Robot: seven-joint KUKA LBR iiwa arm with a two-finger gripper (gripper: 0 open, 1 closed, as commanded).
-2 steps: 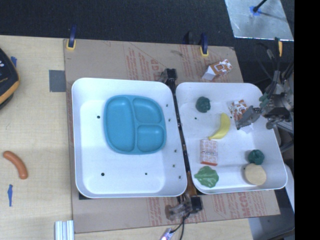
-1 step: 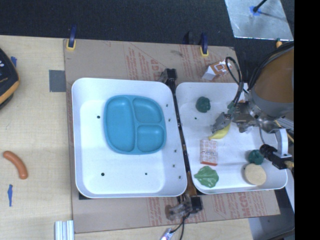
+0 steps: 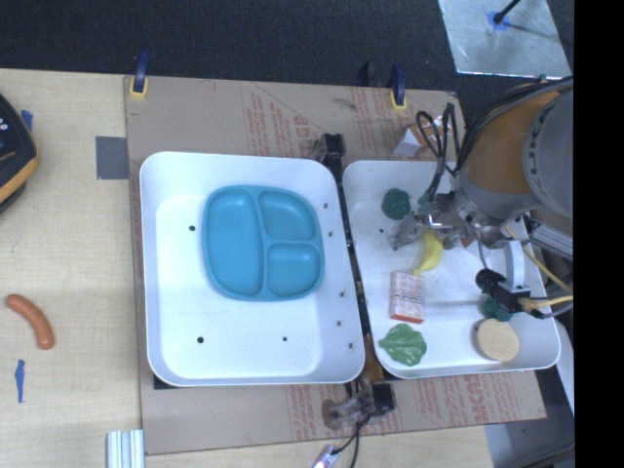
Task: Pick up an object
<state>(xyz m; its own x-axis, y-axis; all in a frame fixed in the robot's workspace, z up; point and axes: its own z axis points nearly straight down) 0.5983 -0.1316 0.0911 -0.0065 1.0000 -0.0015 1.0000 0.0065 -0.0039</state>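
Looking down from the one camera, two white bins are sitting side by side on the table (image 3: pixel 78 261). The left bin (image 3: pixel 166 349) is holding a blue divided plate (image 3: pixel 263 242). The right bin (image 3: pixel 546 354) is holding the tool (image 3: pixel 421 230), which is reaching in from the right on the grey arm (image 3: pixel 517 164). A yellow banana-like piece (image 3: pixel 430 253) is lying just below the tool, touching or nearly touching it; whether the tool is gripping it, I cannot tell. A dark green round thing (image 3: pixel 395 203) is lying just left of the tool. Below the tool a red-and-white packet (image 3: pixel 408 295) is lying flat; its print is too small to read. Further below are a green leafy toy (image 3: pixel 403 344) and, to its right, a tan disc (image 3: pixel 497 339). Far left of the tool, a sausage (image 3: pixel 31 320) is resting on the table.
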